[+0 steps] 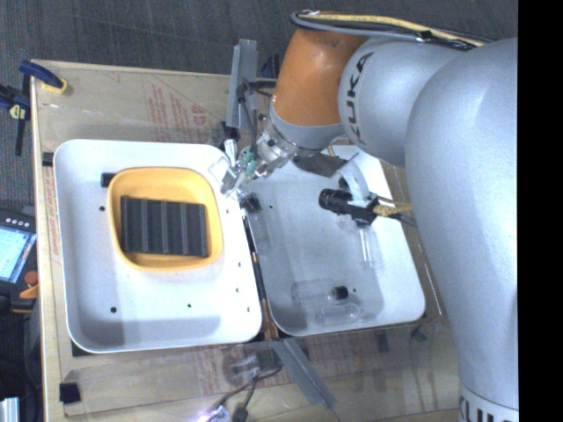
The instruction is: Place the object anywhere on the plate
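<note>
From the camera view, the grey arm (440, 148) reaches in from the right, its orange band (317, 77) tilted down toward the seam between the two bins. The gripper (236, 172) sits over the left bin's right rim, just beside the plate (167, 183); whether its jaws are open or closed cannot be told. The plate, yellow-rimmed with a dark ribbed centre, lies in the left bin (149, 323). A clear plastic object (339, 301) with a small dark spot lies in the right bin (299, 262), near its front edge, well apart from the gripper.
</note>
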Tool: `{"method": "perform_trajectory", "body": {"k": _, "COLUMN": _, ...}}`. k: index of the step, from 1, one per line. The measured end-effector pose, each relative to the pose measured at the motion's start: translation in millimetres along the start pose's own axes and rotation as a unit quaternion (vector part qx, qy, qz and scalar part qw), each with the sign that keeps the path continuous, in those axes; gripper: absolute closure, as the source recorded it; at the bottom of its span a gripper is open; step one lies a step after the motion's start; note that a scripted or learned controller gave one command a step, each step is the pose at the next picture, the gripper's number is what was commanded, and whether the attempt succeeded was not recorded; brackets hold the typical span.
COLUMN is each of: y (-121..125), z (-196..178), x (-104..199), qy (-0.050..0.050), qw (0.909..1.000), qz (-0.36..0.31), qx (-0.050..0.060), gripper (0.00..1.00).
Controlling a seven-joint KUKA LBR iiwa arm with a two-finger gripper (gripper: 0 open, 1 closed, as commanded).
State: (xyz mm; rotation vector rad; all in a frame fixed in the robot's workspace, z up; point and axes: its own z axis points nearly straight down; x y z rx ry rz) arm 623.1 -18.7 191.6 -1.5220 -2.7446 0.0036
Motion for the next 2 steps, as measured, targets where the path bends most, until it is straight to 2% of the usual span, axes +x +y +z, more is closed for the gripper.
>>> {"method": "perform_trajectory", "body": {"k": 1, "y": -5.4, "z": 0.3, "x": 27.9, "qy": 0.0, "qw": 0.9901, "qz": -0.141, "qx": 0.0, "gripper": 1.0}}
{"method": "perform_trajectory", "body": {"k": 2, "y": -5.5, "z": 0.2, "x": 27.5, "qy": 0.0, "qw": 0.9901, "qz": -0.14, "qx": 0.0, "gripper": 0.0}}
